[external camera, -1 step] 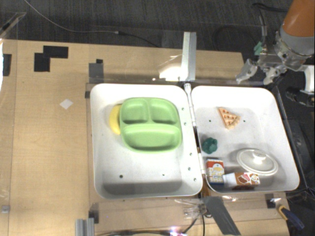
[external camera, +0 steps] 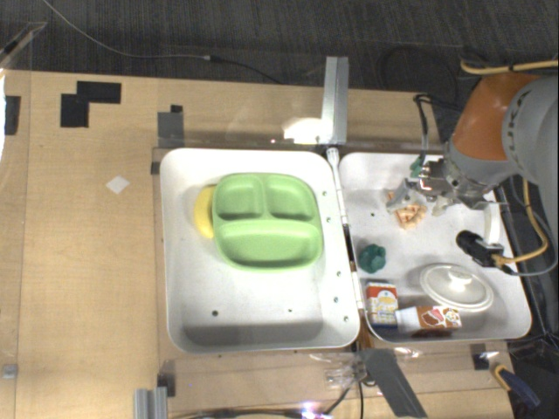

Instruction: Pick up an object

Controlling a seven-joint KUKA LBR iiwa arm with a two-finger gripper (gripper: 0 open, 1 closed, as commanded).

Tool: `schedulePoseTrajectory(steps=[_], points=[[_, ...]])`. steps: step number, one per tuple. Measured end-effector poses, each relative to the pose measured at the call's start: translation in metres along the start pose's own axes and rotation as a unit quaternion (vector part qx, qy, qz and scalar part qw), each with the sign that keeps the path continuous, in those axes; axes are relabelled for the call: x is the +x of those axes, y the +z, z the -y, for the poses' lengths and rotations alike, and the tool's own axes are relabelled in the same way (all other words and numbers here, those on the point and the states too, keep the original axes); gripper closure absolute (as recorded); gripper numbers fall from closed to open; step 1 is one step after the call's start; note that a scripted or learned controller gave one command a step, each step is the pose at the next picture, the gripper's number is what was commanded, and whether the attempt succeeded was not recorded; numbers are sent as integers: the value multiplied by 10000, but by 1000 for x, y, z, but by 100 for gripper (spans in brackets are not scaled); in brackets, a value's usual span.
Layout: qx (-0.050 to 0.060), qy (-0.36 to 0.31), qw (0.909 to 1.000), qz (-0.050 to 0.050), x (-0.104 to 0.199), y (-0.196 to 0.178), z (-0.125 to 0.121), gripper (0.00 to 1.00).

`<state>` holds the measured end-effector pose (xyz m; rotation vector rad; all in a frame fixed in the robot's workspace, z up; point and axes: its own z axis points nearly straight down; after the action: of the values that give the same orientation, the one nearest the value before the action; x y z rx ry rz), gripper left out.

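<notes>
The pincer (external camera: pixel 425 184) hangs over the far part of the right bin (external camera: pixel 515 317), above a small orange-and-white toy (external camera: pixel 407 214) lying just beneath and slightly left of it; whether it is wide or narrow, I cannot tell. Nearer in that bin lie a dark green lump (external camera: pixel 373 256), a white lidded dish (external camera: pixel 456 287) and a small carton (external camera: pixel 381 302). The left bin (external camera: pixel 244 321) holds a green divided tray (external camera: pixel 265 219) on the table (external camera: pixel 79 278).

In left bin (external camera: pixel 179 260): tray (external camera: pixel 265 219) on banana (external camera: pixel 203 212). In right bin (external camera: pixel 515 308): lid (external camera: pixel 454 287) lower right, carton (external camera: pixel 381 302) lower left.
</notes>
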<state>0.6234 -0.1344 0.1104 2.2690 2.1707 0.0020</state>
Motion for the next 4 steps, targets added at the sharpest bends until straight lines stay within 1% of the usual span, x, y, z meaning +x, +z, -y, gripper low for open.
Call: schedulePoseTrajectory(steps=[1,2,3,4], points=[[-19,-371,9993,3,7,24,-29,0],[-27,-1790,9838,8,-26,23,16,0],[-12,-1732,9849,18,6,22,-45,0],[-62,-1752,9845,25,8,9,-47,100]])
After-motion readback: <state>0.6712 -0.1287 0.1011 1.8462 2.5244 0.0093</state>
